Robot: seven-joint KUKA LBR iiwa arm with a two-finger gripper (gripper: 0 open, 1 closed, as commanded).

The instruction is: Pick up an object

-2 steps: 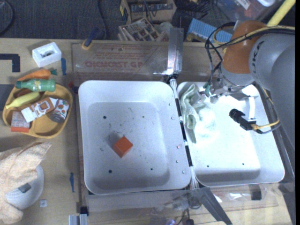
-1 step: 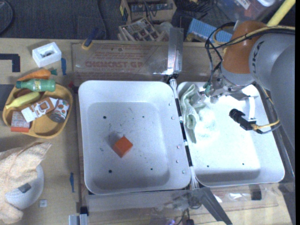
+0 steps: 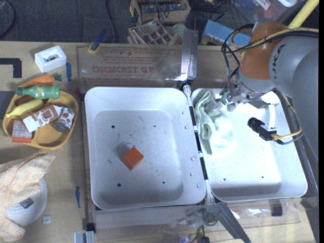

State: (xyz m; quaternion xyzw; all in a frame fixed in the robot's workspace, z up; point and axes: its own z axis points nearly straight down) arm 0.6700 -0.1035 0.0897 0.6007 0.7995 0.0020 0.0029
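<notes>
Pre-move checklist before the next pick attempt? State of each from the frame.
1. Target in sight: ok. The orange block lies alone in the left bin.
2. Second candidate: ok. A pale green cloth is bunched at the left wall of the right bin.
3. Gripper position: ok. The gripper is low over the right bin's far left corner, next to the cloth.
4. Fingers open or shut: cannot tell, the wrist hides them.
5. Anything held: cannot tell, nothing seen between the fingers.
6. Path to the block: not ok yet. The gripper must cross the rims between the bins.
</notes>
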